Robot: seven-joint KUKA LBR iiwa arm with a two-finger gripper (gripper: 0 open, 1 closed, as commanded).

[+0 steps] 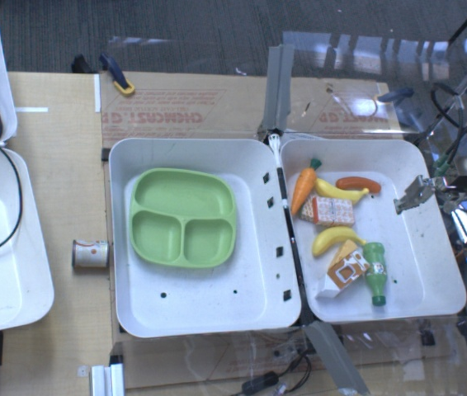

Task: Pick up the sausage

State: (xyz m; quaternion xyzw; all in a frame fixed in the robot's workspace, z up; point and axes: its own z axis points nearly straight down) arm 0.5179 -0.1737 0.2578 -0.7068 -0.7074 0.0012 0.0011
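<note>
Nearest in the right bin (431,291) stands a green bottle (375,272) beside an orange-and-white carton (345,272), then a banana (335,239) and a red-printed box (330,211); none of their print is legible. Beyond a second banana (341,190), the sausage (357,184) lies flat, long axis left to right, beside the carrot (303,189). The gripper (415,195) hovers right of it, claw state unclear. In the left bin (126,246) sits a green plate (184,218)

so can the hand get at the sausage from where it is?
Probably yes. The sausage lies at the top of the pile in the right bin, its right end bare, only a banana touching its left side. The hand sits just to its right, with bare bin floor between.
</note>
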